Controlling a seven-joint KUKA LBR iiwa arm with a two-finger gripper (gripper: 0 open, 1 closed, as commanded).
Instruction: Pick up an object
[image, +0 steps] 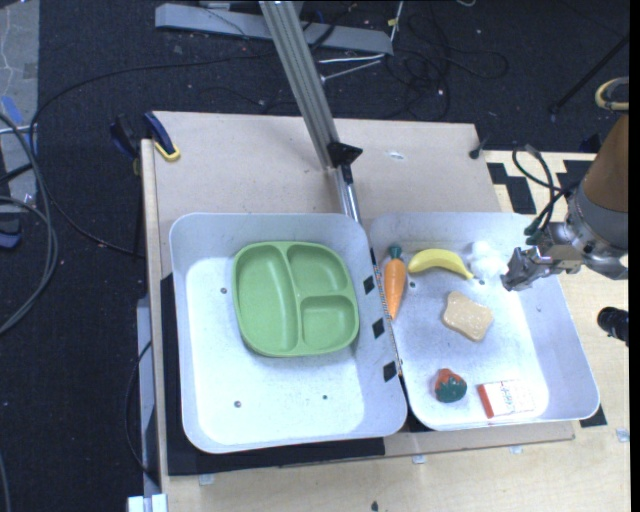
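The right bin (560, 350) holds a yellow banana (440, 262), an orange carrot (394, 285) at its left wall, a tan bread slice (467, 316), a small red and green fruit (450, 386), a red and white packet (508, 398) and a white lump (485, 259) at the back. My gripper (517, 272) hangs over the bin's back right part, just right of the white lump and above the bread slice.
The left bin (200, 400) carries a green divided plate (297, 298). A metal pole (305, 85) slants from the top down to the junction of the bins. Cables lie on the dark floor around the bench.
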